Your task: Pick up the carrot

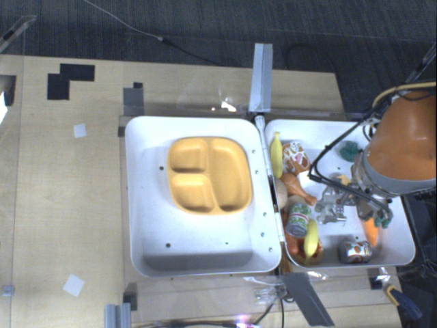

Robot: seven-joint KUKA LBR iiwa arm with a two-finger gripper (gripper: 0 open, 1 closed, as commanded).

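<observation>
Because the big orange arm [403, 142] covers part of the right bin [403, 255], the carrot [371, 232] peeks out near its front. Whether the gripper [334, 207] holds anything, nobody can tell. Both bins sit on a wooden bench [61, 210].

Two white bins [143, 203] are sitting on a pale wood-grain table [61, 203]. A yellow divided plate [207, 174] is showing in the left bin. In the right bin an orange carrot [371, 232], a yellow banana [276, 156] and a silver-and-red can [354, 252] are lying. The arm's band [403, 142] is glowing orange.
</observation>
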